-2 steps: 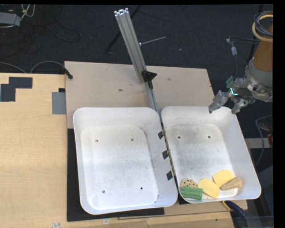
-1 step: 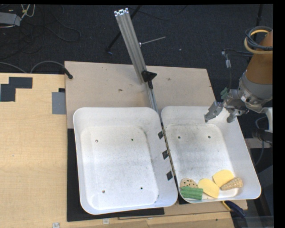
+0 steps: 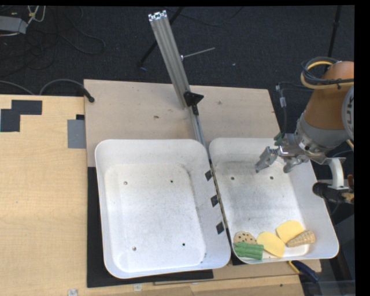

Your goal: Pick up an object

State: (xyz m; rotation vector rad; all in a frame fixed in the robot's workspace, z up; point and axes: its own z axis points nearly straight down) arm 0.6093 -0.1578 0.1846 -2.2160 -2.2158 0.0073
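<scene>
This is looking like a robotics lab or test cell rather than a home or shop. A plywood counter point(image 3: 231, 107) is sitting on a dark floor, carrying two plain white bins point(image 3: 110, 173) side by side at the frame's centre. An aluminium extrusion post point(image 3: 173, 58) is rising from the counter's middle toward the top of the frame, the sort used for mounting cameras. Loose cables point(image 3: 34, 14) are trailing across the floor at the upper left. An industrial arm point(image 3: 326, 110) with an orange band is reaching in at the right edge. Toy-like items point(image 3: 272, 240) are lying in the right bin's lower corner, serving as test objects.
</scene>
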